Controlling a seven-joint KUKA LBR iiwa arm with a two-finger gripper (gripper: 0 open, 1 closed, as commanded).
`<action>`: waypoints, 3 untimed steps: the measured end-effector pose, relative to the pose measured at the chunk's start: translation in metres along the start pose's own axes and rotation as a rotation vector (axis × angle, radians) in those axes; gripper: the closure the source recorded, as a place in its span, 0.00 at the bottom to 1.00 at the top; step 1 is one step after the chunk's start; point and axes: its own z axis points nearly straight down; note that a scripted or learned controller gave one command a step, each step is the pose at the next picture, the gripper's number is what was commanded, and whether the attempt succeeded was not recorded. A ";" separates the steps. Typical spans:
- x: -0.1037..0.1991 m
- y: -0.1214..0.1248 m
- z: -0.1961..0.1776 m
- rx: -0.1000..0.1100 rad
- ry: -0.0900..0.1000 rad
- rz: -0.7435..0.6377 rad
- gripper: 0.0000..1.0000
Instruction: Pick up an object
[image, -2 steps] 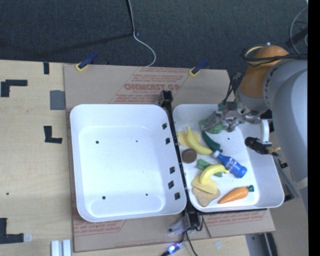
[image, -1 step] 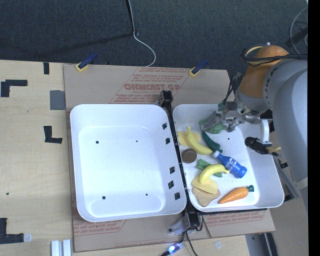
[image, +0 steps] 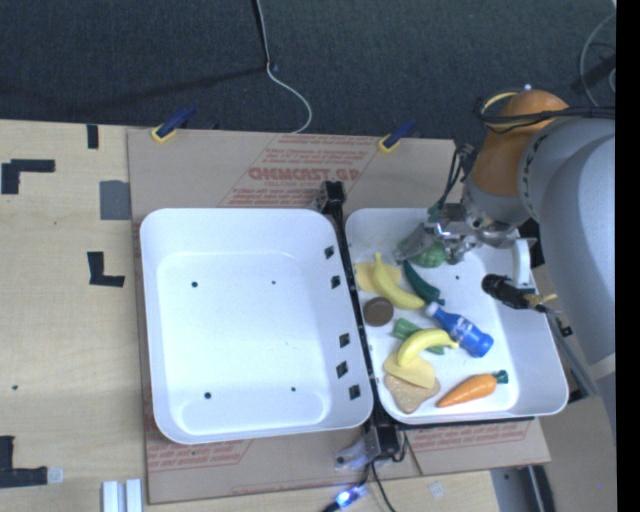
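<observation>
Red print on the cardboard (image: 300, 172) is unreadable. My hand (image: 432, 243), grip unclear, hovers at the right bin's (image: 535, 360) twelve o'clock, above bananas (image: 392, 285), carrot (image: 468, 389), blue bottle (image: 464, 331).

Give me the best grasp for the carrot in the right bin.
Probably the thick middle of the carrot, from straight above, fingers closing across its width. It lies flat, nearly parallel to the bin's near wall, green top pointing right, clear of the bread slice at its tip. The tapered tip would likely slip.
</observation>
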 end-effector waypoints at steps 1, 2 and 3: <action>-0.020 0.000 0.000 -0.001 -0.001 0.002 0.00; 0.039 -0.058 0.000 0.003 0.003 -0.001 0.00; 0.037 -0.056 -0.010 -0.002 0.000 -0.001 1.00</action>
